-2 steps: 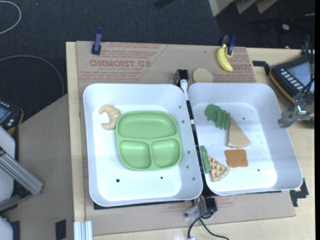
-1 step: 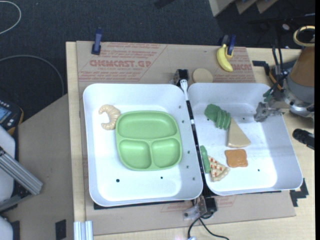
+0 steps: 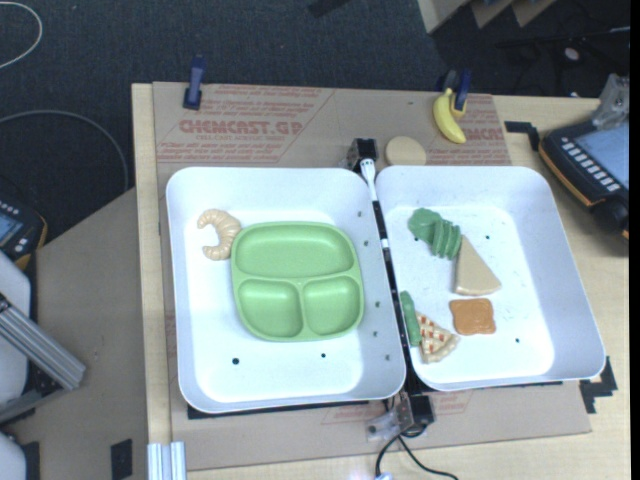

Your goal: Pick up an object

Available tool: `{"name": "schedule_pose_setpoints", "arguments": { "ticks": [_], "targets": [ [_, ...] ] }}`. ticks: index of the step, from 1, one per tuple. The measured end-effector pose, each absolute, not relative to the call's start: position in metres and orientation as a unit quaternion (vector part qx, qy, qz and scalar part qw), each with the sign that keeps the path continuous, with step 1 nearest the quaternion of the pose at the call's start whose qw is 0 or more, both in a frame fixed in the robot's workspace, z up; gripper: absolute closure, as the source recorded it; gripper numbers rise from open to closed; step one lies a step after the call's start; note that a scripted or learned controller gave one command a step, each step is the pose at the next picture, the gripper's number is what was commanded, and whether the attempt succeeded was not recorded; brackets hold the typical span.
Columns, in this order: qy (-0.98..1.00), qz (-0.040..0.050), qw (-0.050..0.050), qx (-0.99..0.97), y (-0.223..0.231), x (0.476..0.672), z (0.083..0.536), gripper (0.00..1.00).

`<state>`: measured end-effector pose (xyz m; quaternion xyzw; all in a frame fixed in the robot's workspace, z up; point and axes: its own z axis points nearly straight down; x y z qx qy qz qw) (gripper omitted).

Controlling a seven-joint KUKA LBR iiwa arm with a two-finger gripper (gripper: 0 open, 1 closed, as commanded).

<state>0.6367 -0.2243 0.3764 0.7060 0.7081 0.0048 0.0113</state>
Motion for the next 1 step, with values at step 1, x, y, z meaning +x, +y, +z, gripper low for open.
{"name": "schedule_pose_setpoints", "arguments": {
  "ticks": [1],
  "targets": [
    [0.707,-0.0015,-0.003,0.707,-0.2231,0.6345,0.3048,1.0]
  ]
}}
